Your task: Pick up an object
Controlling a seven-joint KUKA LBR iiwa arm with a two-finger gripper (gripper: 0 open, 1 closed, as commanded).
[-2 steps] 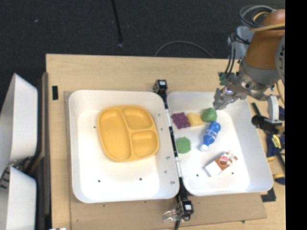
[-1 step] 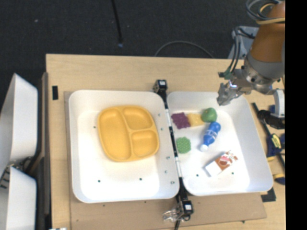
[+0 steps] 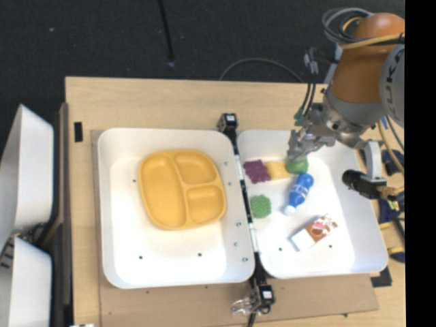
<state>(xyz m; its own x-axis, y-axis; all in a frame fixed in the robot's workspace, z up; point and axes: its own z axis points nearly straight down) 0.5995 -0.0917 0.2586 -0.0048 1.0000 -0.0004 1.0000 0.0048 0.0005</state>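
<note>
My gripper [image 3: 298,157] hangs over the back of the right bin [image 3: 354,251], directly above a small green object [image 3: 297,165] that shows just under its tip. Whether the green object is held is unclear. Beside it lie a yellow block [image 3: 276,170] and a purple block [image 3: 256,171]. A blue bottle [image 3: 299,191] lies just in front of the gripper. A green bumpy ball [image 3: 260,206] sits near the bin's left wall. A white and red carton [image 3: 314,231] lies toward the front.
The left bin [image 3: 122,251] holds a yellow divided plate [image 3: 182,187]. A black clip [image 3: 227,122] sits at the back of the divider between the bins. Bare white floor shows at the right bin's front and right side.
</note>
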